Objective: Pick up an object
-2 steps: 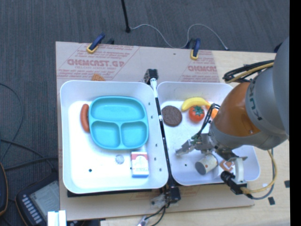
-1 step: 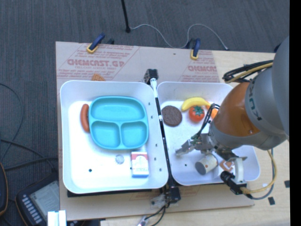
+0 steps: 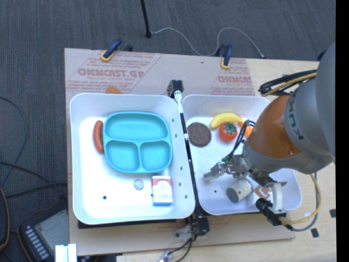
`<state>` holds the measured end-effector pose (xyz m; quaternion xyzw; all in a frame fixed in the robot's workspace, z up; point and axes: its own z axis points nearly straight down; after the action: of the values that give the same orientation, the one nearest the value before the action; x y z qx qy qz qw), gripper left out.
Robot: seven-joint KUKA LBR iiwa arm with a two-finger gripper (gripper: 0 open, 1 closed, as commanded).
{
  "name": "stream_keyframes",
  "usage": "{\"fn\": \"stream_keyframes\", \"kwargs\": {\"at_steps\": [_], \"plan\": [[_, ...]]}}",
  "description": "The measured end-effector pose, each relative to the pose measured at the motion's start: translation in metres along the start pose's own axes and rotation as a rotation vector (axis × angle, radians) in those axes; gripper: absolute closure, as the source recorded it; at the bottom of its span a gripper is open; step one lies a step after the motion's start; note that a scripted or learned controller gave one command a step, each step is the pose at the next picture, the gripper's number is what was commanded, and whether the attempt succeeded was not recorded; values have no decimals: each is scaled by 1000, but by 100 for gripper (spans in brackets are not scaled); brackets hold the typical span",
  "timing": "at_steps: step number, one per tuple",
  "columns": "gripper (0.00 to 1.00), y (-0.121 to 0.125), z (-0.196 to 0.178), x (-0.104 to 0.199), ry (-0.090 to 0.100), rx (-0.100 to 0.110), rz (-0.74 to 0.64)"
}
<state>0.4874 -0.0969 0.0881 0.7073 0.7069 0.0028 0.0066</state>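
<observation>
two white bins on the bench and the big grey arm [image 3: 305,130] is leaning in from the right, orange band low over the right bin [image 3: 283,203]. in the left bin [image 3: 79,146] the blue divided tray [image 3: 138,142] takes most of the room, a sausage [image 3: 98,136] just beside its left edge, a small red and white carton [image 3: 162,190] below it, a little clear lid [image 3: 139,185] near that. over on the right, a banana [image 3: 226,119], a tomato [image 3: 228,131], a brown cookie [image 3: 198,134], and a small white cup [image 3: 239,190] lying on its side. the gripper [image 3: 217,171] is down near the bin floor, just left of the cup, and its fingers look a little apart with nothing between them. so nothing picked yet, i'd say the cup is the nearest candidate, and the grasp and lift are all to come
</observation>
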Motion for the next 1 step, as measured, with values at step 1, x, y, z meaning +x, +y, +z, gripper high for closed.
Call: {"fn": "stream_keyframes", "kwargs": {"at_steps": [1], "plan": [[0, 0, 0, -1, 2, 1, -2]]}}
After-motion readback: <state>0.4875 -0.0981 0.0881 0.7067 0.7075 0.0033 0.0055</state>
